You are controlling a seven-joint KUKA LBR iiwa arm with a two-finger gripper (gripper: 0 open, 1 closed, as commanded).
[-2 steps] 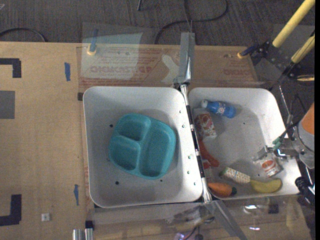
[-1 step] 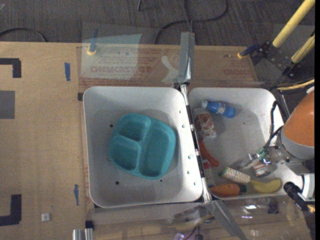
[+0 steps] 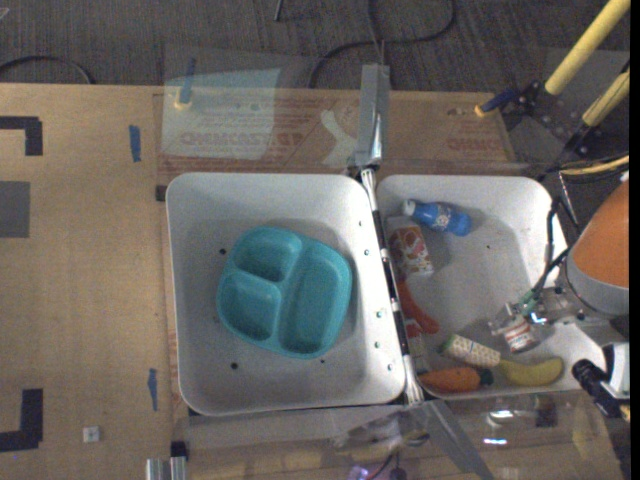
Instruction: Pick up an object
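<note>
The arm [image 3: 606, 253] is cut off by the right edge of the view, so just its orange band and a grey wrist section show, reaching in over the right side of the right bin [image 3: 480, 190]. The gripper [image 3: 518, 323] sits low over that bin's floor, pointing left and down; its tip is a small blur of metal and a red-and-white patch, and I cannot tell how far apart its tips stand or whether anything is caught between them.

The right bin holds 6 loose things. 1 blue bottle [image 3: 440, 216] lies on its side near the far wall. 1 red-and-white packet [image 3: 411, 249] lies just below it, against the divider. 1 red pepper [image 3: 418, 312] lies further down along the divider. 1 pale speckled bar [image 3: 471, 350] lies near the front, just left of the gripper. 1 carrot [image 3: 452, 378] and 1 banana [image 3: 532, 371] lie along the front wall, the carrot to the left, the banana below the gripper.

The left bin [image 3: 200, 268] holds 1 teal plate [image 3: 285, 290] with 3 compartments, lying flat near the middle.

At the far right corner, 2 yellow poles [image 3: 598, 43] are partly cut off.
</note>
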